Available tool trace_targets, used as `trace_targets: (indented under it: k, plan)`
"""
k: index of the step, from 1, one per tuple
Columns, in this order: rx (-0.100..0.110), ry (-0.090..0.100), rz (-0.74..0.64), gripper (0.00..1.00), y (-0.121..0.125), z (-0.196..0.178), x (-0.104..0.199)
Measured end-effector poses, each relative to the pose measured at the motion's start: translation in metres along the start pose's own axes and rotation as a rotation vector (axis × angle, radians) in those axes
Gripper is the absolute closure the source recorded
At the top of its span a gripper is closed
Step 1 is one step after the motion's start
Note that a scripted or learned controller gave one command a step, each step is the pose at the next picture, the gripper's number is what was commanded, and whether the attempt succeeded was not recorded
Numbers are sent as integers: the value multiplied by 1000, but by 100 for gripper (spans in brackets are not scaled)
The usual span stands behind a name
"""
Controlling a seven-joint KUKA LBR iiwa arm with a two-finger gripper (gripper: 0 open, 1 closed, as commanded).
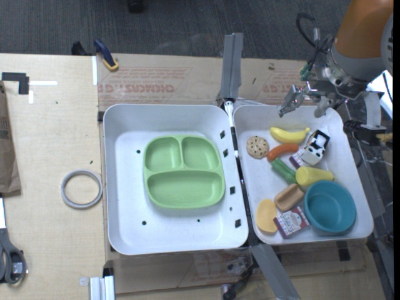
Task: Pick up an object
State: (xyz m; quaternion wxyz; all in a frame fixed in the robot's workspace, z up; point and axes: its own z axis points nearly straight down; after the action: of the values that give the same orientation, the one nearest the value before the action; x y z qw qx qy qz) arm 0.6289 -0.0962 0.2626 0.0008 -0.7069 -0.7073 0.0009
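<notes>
The gripper (304, 100) is hanging over the far edge of the right bin (362, 186), its two fingers spread apart with nothing between them. Nothing is being lifted yet, so the task is looking barely begun: choosing a target, descending, closing and raising all remain. The candidates are lying in that bin: a banana (289, 134) nearest the gripper, a cookie (257, 146) beside it, a carrot (282, 151), a small cow toy (314, 149), a pear (313, 175), and a teal bowl (330, 207) toward the near right corner. The left bin (119, 186) is holding a green divided plate (184, 170). A ring (82, 188) is resting on the table's left side.
</notes>
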Motion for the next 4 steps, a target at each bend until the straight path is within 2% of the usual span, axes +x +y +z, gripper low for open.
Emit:
trace_targets:
  k: [1, 2, 3, 4]
  plan:
    - [0, 0, 102, 0, -26, 151, -14]
    - [-11, -3, 116, 0, -25, 165, -8]
    - [-14, -6, 121, 100, -25, 155, -10]
    - [-14, -6, 121, 0, -25, 155, -10]
